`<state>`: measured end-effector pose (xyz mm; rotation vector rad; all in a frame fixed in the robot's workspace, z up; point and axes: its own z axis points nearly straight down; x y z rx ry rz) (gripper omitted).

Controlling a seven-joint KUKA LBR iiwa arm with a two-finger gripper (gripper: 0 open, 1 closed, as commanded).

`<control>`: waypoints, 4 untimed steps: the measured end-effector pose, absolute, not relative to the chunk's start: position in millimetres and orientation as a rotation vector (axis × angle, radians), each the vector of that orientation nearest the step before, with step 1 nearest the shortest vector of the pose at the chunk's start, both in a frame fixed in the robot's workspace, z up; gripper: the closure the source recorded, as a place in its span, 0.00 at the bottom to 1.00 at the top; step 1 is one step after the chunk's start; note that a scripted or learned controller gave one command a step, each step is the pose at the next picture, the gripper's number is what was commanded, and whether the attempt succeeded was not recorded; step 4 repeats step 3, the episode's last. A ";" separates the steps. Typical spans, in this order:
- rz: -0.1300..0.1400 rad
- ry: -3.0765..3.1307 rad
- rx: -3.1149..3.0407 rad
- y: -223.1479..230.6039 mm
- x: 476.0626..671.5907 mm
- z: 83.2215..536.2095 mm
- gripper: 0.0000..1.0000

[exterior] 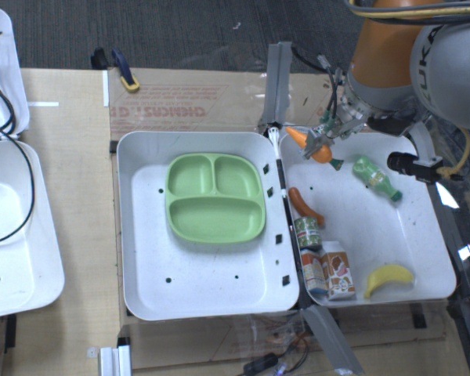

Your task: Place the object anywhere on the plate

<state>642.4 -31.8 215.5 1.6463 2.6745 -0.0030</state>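
Note:
A green divided plate (pixel 215 198) lies in the left bin (pixel 141 272), nothing on it. My gripper (pixel 323 138) hangs over the far left corner of the right bin (pixel 423 233), just right of the wall between the bins. An orange toy carrot (pixel 313 149) with a green tip sits between its fingers, and the gripper is shut on it. The carrot appears lifted a little above the bin floor, right of the plate.
The right bin also holds a red sausage (pixel 305 204), a small can (pixel 307 233), a juice carton (pixel 330 276), a yellow banana (pixel 389 278) and a green bottle (pixel 376 177). A grey post (pixel 277 84) stands behind the divider.

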 end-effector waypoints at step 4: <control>-0.001 2.853 1.314 37.0 584.1 255.1 0.00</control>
